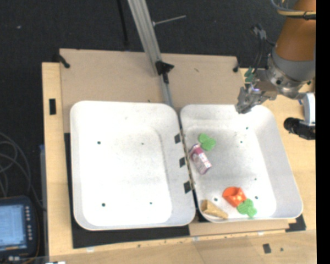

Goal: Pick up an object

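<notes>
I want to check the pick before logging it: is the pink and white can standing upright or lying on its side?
Lying on its side. The can looks long and slanted on the floor of the right bin, beside the green piece.

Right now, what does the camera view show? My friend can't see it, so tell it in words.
A robot arm's claw hangs over the far edge of the right white bin, which holds a green piece, a pink-and-white packet, an orange toy and a tan wedge. The left bin lies beside it.
</notes>
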Robot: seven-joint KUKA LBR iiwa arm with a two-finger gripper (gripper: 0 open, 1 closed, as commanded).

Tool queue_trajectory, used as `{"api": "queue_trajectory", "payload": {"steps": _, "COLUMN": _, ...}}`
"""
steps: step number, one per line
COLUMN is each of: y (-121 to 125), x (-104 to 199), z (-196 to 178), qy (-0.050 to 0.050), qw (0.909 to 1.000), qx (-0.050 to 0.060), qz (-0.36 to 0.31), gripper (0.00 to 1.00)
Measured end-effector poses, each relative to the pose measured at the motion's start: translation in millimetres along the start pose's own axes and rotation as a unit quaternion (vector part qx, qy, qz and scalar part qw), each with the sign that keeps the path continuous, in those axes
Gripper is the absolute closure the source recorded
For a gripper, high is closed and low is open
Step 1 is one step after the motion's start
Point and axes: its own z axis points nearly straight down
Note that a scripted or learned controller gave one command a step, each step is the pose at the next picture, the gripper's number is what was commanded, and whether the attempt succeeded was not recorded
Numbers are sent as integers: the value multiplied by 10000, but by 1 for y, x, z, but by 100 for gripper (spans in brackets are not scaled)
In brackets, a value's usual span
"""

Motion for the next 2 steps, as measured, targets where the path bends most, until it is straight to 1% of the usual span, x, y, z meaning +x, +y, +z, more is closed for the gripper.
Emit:
{"api": "queue_trajectory", "payload": {"steps": 1, "y": -23, "x": 46, "z": -3, "qy": 9, "qw": 10000, "qx": 7, "qz": -4, "gripper": 100}}
{"api": "queue_trajectory", "payload": {"steps": 2, "y": -40, "x": 97, "z": -2, "qy": 8, "qw": 10000, "qx": 7, "qz": -6, "gripper": 100}}
